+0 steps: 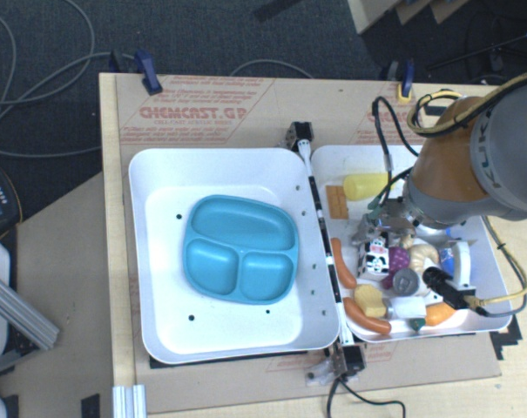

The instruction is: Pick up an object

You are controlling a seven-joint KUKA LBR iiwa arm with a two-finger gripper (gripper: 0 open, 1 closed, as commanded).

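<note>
Camera view: the arm (pixel 450 168) is extended from the view's right over the bench (pixel 115 320), and the gripper (pixel 381 231) is lowered into the bin on the view's right (pixel 346 159). How far the gripper is open cannot be told, as its tip is masked by the wrist and by clutter; no object is seen to be held. The objects available for picking are crowded in this bin. A black-and-white toy (pixel 376 256) is located just below the gripper, with a purple piece (pixel 390 266) touching it and a grey round piece (pixel 406 281) beside that. A yellow object (pixel 366 185) and a brown block (pixel 337 201) are placed toward the far end of the bin. An orange sausage-shaped toy (pixel 343 265) is laid along the wall nearest the other bin. A pale yellow lump (pixel 370 301) is rested against a toy hot dog (pixel 368 322) at the near end. A blue divided plate (pixel 241 249) is set flat in the middle of the bin on the view's left (pixel 158 233), well apart from the gripper.
</note>
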